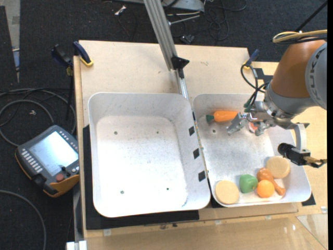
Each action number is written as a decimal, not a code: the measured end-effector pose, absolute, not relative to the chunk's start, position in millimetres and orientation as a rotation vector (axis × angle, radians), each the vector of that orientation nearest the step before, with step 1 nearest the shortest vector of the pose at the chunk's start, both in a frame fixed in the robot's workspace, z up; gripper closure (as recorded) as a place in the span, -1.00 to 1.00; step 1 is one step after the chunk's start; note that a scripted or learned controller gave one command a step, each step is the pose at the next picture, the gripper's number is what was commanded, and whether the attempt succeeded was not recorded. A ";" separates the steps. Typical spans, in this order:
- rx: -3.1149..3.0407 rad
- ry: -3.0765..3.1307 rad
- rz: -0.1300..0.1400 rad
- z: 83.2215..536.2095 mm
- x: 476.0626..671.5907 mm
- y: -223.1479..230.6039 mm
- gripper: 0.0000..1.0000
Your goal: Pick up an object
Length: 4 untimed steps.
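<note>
My gripper hangs over the back part of the right bin, its fingers spread open with nothing between them. An orange carrot with a green top lies on the bin floor just left of the gripper, close to its left finger. In the bin's front right corner sit a pale round biscuit, a green pepper, an orange fruit and a tan round disc.
The left bin stands beside the right one. A slanted metal pole comes down to the bins' shared back edge. A teach pendant lies on the floor at left. The arm's orange band looms over the right bin's back right.
</note>
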State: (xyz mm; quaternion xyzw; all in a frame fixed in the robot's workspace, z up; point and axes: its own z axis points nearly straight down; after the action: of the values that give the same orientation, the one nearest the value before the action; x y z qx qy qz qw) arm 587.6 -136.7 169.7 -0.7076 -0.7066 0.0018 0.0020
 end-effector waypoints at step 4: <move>-2.223 -2.227 -0.004 220.1 587.0 -138.8 1.00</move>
State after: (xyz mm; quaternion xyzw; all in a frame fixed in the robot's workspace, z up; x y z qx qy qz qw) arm 587.0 -138.8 220.1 -0.7064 -0.7078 -0.0014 -0.0027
